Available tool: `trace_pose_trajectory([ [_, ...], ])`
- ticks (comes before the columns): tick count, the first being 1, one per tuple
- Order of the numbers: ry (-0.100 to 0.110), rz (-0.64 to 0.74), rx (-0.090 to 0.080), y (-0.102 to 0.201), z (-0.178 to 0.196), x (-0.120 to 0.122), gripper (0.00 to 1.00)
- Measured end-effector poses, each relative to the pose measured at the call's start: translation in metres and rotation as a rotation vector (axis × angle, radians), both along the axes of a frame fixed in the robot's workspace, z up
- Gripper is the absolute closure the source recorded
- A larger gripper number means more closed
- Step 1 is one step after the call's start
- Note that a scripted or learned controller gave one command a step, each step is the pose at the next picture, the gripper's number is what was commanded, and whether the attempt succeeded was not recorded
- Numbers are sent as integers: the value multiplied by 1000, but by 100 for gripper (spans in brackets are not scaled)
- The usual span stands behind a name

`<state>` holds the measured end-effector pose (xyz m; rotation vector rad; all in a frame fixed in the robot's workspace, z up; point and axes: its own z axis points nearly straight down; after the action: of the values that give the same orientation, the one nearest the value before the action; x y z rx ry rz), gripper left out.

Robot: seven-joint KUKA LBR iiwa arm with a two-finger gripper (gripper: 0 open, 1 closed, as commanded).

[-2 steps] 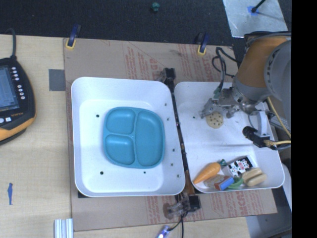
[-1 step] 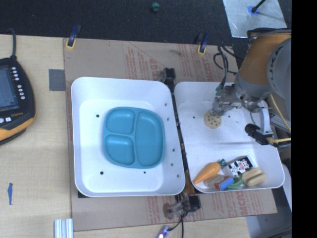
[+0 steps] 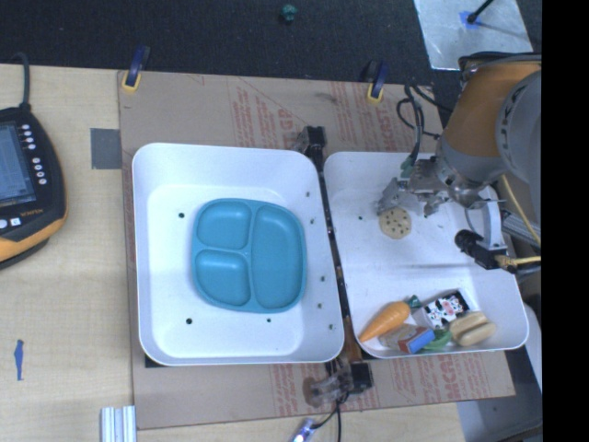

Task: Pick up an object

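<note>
1. The grey metal two-finger gripper [image 3: 402, 194] sits low over the far part of the right-hand shallow white plastic bin [image 3: 368, 265], directly above a small round tan cookie with dark specks [image 3: 395, 223]. How wide the hand stands cannot be told from this slant, and nothing is seen in its hold.
2. The cookie is judged the likely pick: it lies flat on the bin floor, alone, just under the gripper tip.
3. Risk: the cookie is a thin flat disc on smooth plastic. A descent that stops short would close on air; an off-centre close could skid it sideways across the slick floor.
4. Risk: it lies near the bin's left wall, so a nudge that way could push it against the wall, where access is poor.
5. Other candidates crowd the bin's near right corner: an orange tapered toy carrot [image 3: 385, 319], a small white card-like piece with dark and red marks [image 3: 446, 307], a tan bun-shaped item [image 3: 470, 329], and blue and green bits too small to identify. They touch or overlap; a grasp there could catch two at once.
6. The left-hand white bin [image 3: 156, 247] holds a matte teal plastic plate with three compartments [image 3: 248, 254], rounded, broad and low, a poor shape for a pinch.
</note>
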<state>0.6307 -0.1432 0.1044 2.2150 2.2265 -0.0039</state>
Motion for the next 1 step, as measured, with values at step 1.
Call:
trace_pose_trajectory([
  [1,2,0,1,33,-12,8,0],
])
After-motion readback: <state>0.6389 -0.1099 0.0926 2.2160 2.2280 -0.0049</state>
